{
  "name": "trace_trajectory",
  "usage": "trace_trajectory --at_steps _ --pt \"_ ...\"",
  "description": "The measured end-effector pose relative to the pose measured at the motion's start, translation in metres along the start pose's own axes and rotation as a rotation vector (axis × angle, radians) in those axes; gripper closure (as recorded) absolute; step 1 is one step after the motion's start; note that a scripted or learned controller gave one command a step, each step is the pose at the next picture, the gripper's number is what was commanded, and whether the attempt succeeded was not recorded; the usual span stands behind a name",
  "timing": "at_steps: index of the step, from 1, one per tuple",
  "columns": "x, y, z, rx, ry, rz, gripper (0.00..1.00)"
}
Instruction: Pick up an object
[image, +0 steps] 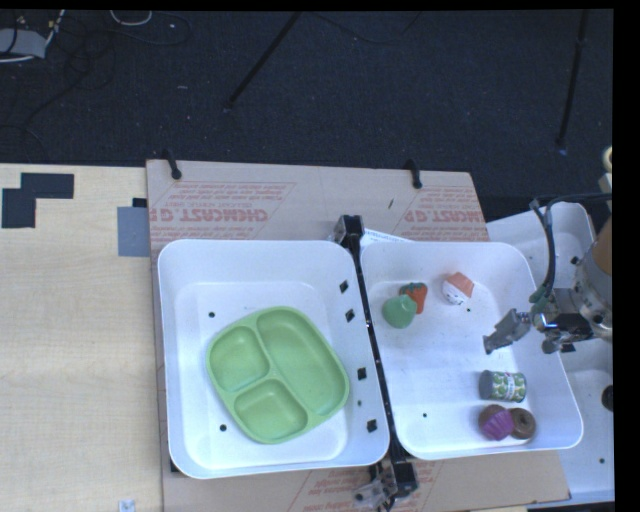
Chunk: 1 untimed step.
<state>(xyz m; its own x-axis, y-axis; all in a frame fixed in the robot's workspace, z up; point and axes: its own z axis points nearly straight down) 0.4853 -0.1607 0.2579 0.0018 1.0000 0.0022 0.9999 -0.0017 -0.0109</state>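
Note:
The right bin (440, 440) holds several small objects. A green round piece (398, 312) lies against an orange one (417, 296) at the upper left, and a red and white piece (458, 288) sits just right of them. A small grey-green can (502, 386) lies near the right wall, with a purple object (495, 424) and a brown ring (523, 425) below it. My gripper (528, 339) hangs over the bin's right side, above the can and apart from it. It is open, and only white bin floor shows between its fingers.
The left bin (190, 290) holds a green divided plate (277, 373). A black divider (362, 340) separates the two bins. The arm and its cables (585, 300) cross the right bin's right rim. Bare floor lies in the right bin's middle.

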Motion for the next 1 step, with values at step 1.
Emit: trace_trajectory --at_steps 1 --pt "-0.0002 0.0018 -0.0043 -0.009 -0.002 -0.002 0.00"
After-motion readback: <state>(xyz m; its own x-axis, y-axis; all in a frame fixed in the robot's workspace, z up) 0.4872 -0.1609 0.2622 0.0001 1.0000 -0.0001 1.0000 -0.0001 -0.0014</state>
